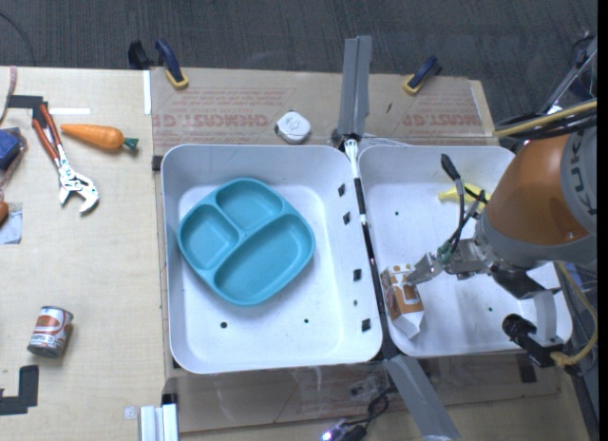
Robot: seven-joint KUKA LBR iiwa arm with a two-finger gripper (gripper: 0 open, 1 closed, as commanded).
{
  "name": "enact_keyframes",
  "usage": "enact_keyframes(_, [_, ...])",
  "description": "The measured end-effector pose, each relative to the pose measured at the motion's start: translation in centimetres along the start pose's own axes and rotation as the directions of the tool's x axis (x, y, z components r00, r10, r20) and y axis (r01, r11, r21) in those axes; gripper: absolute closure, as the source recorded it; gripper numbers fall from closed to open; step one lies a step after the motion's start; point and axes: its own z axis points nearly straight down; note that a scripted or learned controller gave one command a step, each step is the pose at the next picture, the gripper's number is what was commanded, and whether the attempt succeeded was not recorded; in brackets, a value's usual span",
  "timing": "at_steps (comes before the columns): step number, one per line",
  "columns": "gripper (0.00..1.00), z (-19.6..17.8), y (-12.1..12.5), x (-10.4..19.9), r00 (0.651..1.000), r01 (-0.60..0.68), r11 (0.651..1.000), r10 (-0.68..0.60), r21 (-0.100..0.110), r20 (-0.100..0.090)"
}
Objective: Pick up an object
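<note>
1. We look down on a pale wooden tabletop [85, 268] with dark carpet beyond its far edge, and two shallow white bins set side by side on brown cardboard.
2. The left bin [190, 335] holds a blue divided plate [247, 239], lying flat toward the bin's left half.
3. In the right bin [475, 330] a small brown and white carton [403, 298] lies against the left wall, near the front corner.
4. A yellow item [454, 196] lies near the far side of the right bin, partly hidden by cables.
5. The arm [540, 203] reaches in from the right, and its jaws [425, 268] sit low, just above and to the right of the carton; we cannot tell whether they are spread or pressed together, nor whether they touch it.
6. On the tabletop to the left lie a carrot [93, 135], an adjustable wrench [63, 165] and a small can [49, 329], all well apart from the bins.
7. A white tape measure [294, 126] rests on the cardboard behind the left bin.
</note>
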Motion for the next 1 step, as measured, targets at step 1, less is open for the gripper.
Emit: enact_keyframes(1, [0.00,2.83,8.05,-1.88,1.000,-0.030,0.999,0.030,0.029,-0.001])
